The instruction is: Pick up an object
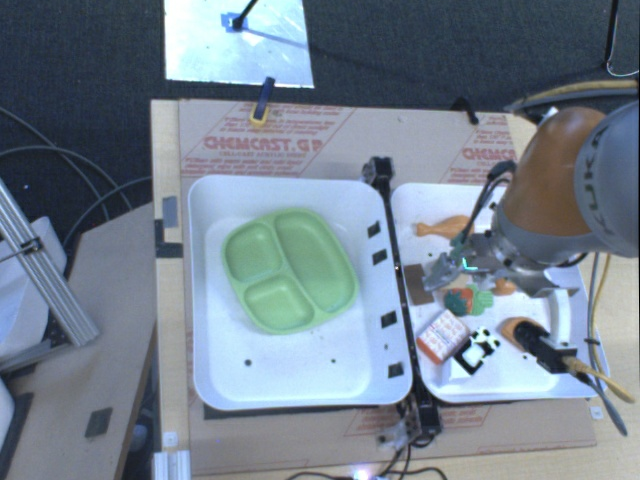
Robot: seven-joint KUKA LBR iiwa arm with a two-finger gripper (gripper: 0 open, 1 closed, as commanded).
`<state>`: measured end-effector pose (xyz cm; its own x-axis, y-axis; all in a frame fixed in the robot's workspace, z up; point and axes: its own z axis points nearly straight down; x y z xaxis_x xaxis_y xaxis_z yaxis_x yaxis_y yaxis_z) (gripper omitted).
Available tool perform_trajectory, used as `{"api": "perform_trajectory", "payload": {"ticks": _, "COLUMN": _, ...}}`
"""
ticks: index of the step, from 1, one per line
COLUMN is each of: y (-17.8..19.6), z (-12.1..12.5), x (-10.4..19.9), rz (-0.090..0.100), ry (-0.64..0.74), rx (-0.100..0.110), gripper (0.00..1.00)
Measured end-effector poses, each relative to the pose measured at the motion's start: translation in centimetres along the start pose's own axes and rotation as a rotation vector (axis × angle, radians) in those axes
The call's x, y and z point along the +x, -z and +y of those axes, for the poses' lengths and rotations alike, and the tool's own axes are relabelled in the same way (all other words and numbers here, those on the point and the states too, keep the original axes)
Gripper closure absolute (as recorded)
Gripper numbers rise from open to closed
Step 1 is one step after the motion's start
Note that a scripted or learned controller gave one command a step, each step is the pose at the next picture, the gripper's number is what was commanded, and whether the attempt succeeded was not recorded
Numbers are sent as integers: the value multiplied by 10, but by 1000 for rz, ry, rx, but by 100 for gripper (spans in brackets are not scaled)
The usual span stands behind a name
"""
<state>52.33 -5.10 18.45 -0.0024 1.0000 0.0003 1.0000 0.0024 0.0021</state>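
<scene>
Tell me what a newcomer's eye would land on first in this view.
First the green divided plate, lying alone in the left bin. Next the grey arm with its orange band, reaching in from the right over the right bin, its gripper low above a cluster of small toys: an orange-and-white box and a black-and-white piece among them.

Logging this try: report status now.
Gripper low over right bin, fingers unreadable. Small toys clustered beneath: orange-white box, black-white piece. Green divided plate alone in left bin.
</scene>
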Motion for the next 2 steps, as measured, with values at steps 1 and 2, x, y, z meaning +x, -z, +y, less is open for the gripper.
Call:
{"api": "perform_trajectory", "payload": {"ticks": 1, "y": 0, "z": -27, "x": -11, "rz": -1, "ry": -2, "rx": 1, "gripper": 0}}
{"api": "perform_trajectory", "payload": {"ticks": 2, "y": 70, "z": -14, "x": -16, "rz": -2, "ry": 2, "rx": -7, "gripper": 0}}
